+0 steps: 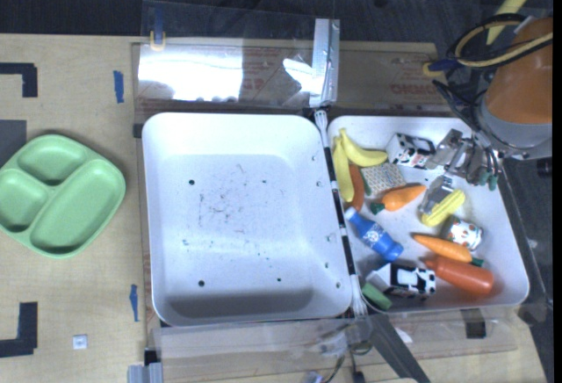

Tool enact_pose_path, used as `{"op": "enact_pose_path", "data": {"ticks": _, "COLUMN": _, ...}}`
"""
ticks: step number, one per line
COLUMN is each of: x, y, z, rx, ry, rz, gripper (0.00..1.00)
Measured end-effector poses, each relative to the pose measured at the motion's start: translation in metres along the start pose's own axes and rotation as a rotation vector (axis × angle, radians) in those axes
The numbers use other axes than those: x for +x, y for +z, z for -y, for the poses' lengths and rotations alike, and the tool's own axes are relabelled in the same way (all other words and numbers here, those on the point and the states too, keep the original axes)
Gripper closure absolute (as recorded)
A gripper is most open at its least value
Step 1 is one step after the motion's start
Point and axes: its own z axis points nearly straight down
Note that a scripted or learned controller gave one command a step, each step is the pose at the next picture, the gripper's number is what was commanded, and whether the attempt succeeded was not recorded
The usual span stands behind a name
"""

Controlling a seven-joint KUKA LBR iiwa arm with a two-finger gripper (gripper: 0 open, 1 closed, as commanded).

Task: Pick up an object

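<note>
I see even, bright overhead light, strong glare on the clear panel (233, 65) behind the bins, soft overall focus.

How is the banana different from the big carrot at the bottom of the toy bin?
The banana is yellow and curved; the big carrot is orange and straight. The banana runs along the right bin's left wall near the top, while the carrot lies crosswise near the bottom edge. Both are toy foods lying flat in the same bin.
</note>
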Motion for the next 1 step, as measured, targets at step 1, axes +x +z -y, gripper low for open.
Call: {"op": "enact_pose_path", "data": {"ticks": 1, "x": -0.0074, "y": -0.1188, "z": 0.0224, "rx": 0.002, "ry": 0.189, "rz": 0.000, "gripper": 0.00}}
